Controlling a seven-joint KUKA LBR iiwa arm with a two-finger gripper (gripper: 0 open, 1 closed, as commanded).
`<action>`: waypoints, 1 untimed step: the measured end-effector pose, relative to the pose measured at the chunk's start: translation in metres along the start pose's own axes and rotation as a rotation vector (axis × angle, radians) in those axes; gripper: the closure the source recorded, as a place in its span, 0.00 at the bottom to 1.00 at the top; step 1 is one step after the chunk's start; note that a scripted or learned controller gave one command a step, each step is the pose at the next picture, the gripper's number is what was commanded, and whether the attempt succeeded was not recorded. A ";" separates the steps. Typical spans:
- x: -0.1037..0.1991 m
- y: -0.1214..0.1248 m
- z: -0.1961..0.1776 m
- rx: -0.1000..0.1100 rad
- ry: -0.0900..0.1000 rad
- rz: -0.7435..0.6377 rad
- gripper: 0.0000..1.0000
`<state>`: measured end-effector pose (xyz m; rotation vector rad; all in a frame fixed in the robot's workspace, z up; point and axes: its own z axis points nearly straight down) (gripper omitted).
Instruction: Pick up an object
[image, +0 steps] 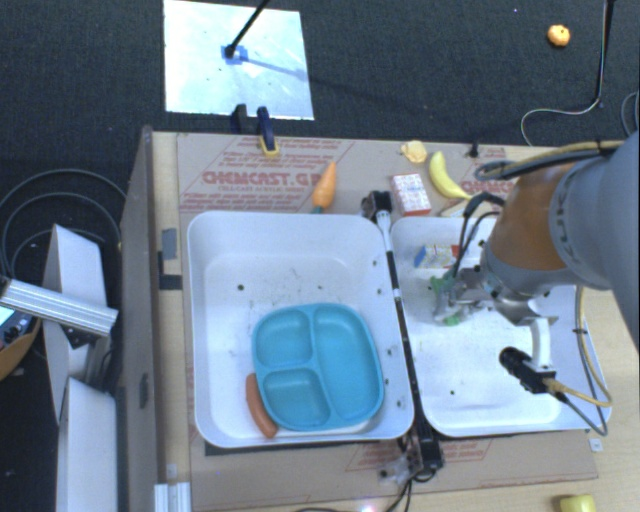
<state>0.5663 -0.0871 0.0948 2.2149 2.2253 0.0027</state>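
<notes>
End effector (456, 298) low in the right bin (470, 405), at its upper-left part, set over a small green object (440, 287); width of its opening cannot be told, wrist and arm (560, 225) cover it from above; no thing visibly gripped.

Likely target is the green object, lying on the bin floor close to the dividing wall; the low, near-vertical pose reads as a top-down try, which suits a small flat piece.

Around: a white-and-blue item (433, 256) just beyond the green one, nearer the bin's far wall; it and the dividing wall crowd the approach, a shove is possible.

Left bin (230, 290) holds a blue divided plate (318, 365) with an orange sausage (259, 405) at its left edge; well apart, no hindrance.

On the surface (230, 165) behind the bins: carrot (323, 185), banana (445, 176), white block (410, 193).
</notes>
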 end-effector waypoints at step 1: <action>0.055 -0.011 -0.095 -0.005 0.002 -0.005 1.00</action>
